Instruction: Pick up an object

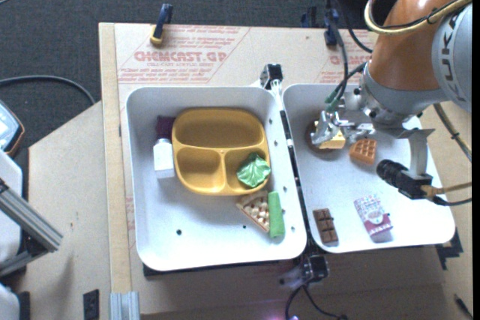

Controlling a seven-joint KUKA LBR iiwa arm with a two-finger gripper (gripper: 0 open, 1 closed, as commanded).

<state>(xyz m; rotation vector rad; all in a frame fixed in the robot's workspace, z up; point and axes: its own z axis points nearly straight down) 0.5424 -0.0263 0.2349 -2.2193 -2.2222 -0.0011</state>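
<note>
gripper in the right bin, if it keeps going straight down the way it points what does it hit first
Most likely the small round brown and yellow item directly beneath the gripper, near the right bin's upper left corner. The waffle piece sits just off to its side. Depth is hard to judge here.
</note>
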